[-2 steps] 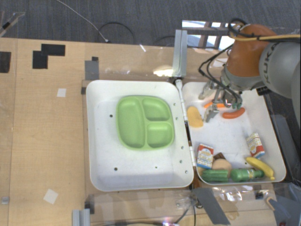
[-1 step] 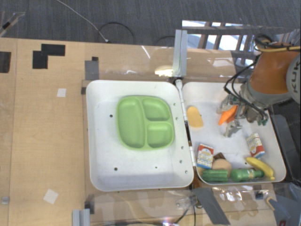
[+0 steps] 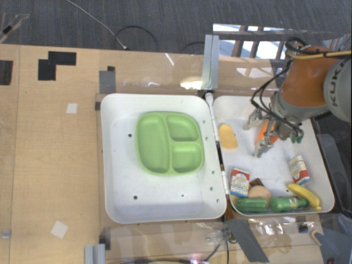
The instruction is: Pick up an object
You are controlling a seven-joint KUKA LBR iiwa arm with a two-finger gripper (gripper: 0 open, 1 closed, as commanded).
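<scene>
While white letters reading "KU" show on the grey arm (image 3: 338, 92) at the right edge, no print on any package in the bins is sharp enough to read. The jaws (image 3: 269, 139) hang over the upper middle of the right bin (image 3: 324, 169), and something orange, carrot-like in colour, shows between the metal fingers (image 3: 258, 147), seemingly clamped there; whether it is a separate item or part of the tool cannot be told for certain. The fingers stand close together around that orange piece, clear of the other items.

Just left of the jaws, near the wall shared by the two bins, a yellow-orange rounded item (image 3: 227, 136) lies on the bin floor. Along the near side of the right bin sit a small carton (image 3: 240, 181) with red, white and blue print, a tan rounded piece (image 3: 259, 191) touching it, a dark green vegetable (image 3: 252, 204) and a green bottle-like item (image 3: 287, 203) lying end to end, a yellow banana (image 3: 304, 194) beside them, and a small red-and-white can (image 3: 298, 169) just above the banana.

The left bin (image 3: 115, 191) holds a light green divided plate (image 3: 169, 142) with three compartments, lying flat near its middle. Both bins rest on the wooden tabletop (image 3: 49, 164).
</scene>
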